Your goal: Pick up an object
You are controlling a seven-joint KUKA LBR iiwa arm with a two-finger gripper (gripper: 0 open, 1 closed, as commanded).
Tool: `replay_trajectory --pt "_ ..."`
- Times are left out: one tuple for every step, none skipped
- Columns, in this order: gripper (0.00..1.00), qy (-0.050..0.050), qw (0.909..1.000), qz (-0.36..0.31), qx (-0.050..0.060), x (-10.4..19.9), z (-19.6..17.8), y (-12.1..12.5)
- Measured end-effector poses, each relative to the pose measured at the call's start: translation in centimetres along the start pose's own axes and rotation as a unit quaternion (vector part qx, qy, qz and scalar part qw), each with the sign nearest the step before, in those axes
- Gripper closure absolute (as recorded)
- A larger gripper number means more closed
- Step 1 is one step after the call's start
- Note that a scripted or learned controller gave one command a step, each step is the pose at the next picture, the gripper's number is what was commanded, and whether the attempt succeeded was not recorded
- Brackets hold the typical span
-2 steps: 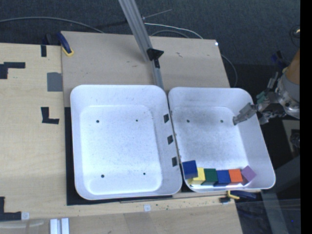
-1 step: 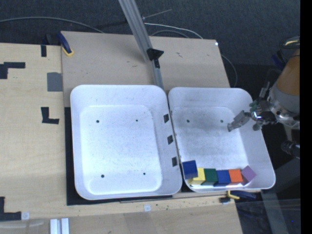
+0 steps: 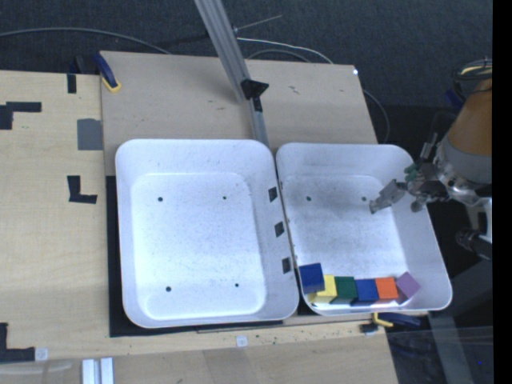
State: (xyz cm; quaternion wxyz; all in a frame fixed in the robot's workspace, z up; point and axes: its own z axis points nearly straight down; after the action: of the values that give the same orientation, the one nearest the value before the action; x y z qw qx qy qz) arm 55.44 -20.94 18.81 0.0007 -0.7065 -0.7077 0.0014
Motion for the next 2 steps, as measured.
replay_trajectory --pt "0.00 0.000 1.0000 0.000 -0.002 0.1 -0.5 2.7" --pt "0.00 0.000 1.0000 0.001 0.000 0.0 -1.1 0.5"
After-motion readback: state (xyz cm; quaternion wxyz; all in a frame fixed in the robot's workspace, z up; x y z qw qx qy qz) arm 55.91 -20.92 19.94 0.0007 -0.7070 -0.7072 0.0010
